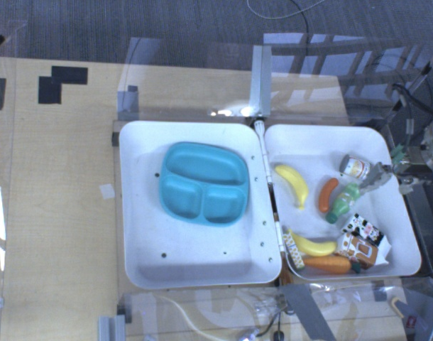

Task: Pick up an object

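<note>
We see the gripper (pixel 385 174) at the right bin's (pixel 309 142) three o'clock edge, whether its jaws are spread or pressed together we cannot tell, just beside a small can (pixel 354 167) and a green bottle (pixel 342 202), with a banana (pixel 292 182) toward nine o'clock.

Arm (pixel 422 163) at right edge: pale grey wrist hardware, partly blurred. Dark cables loop beside it. Small green patch on the gripper (pixel 382 176), slim grey metal finger projecting.
</note>
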{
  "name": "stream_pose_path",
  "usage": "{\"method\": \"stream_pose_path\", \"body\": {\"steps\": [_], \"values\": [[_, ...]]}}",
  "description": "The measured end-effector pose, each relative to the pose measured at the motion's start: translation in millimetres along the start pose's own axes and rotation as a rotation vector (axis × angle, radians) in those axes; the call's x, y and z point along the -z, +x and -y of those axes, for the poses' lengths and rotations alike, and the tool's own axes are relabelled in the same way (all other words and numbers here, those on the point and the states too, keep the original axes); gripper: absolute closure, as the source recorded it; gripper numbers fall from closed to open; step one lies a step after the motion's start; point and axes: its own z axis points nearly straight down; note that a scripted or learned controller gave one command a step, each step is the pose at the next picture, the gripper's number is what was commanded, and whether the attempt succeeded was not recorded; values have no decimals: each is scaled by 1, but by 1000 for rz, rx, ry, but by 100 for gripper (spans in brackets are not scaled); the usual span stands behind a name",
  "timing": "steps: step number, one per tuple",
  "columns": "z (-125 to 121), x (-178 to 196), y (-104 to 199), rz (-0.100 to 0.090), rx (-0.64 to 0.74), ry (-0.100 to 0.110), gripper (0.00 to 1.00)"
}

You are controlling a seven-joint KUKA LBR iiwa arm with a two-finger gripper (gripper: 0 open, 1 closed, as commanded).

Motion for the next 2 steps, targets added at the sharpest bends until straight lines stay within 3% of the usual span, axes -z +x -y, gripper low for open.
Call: {"method": "stream_pose_path", "body": {"steps": [1, 2], "values": [[-41, -95, 43, -1, 127, 1, 0], [-62, -178, 20, 2, 133, -12, 0]]}}
